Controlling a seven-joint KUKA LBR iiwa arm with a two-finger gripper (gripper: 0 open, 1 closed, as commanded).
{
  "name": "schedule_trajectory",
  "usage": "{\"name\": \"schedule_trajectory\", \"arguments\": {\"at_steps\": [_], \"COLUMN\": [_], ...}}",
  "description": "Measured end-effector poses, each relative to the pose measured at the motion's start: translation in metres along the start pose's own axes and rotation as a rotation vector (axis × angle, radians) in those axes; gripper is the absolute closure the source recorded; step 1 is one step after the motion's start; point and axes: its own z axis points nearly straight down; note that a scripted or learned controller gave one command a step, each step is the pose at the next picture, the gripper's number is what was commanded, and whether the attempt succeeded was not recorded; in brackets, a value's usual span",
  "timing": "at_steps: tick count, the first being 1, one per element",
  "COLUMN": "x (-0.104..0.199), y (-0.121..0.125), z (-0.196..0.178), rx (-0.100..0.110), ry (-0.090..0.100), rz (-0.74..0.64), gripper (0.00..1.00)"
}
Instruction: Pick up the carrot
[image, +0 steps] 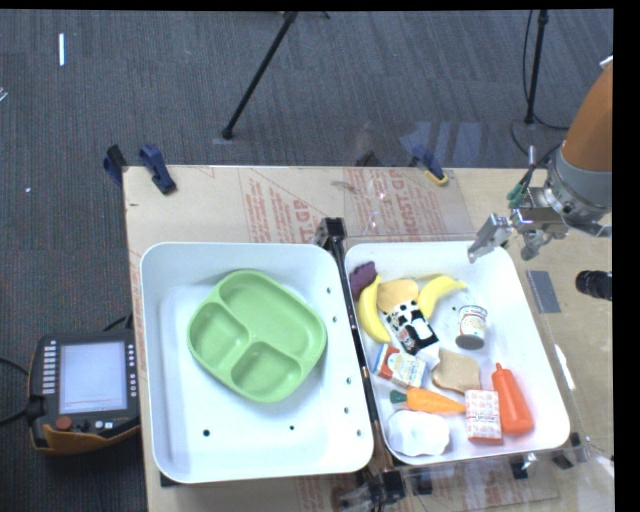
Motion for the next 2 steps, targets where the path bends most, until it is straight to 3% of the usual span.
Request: {"name": "schedule_trajectory", "arguments": {"at_steps": [1,2], "x": [0.028,0.082], "y": [-0.092,-0.165], "z": [0.052,0.117], "rx": [0.007,0.006], "ry": [0.002,0.002], "rz": [0.001,-0.119], "gripper": [0.0,0.0]}}
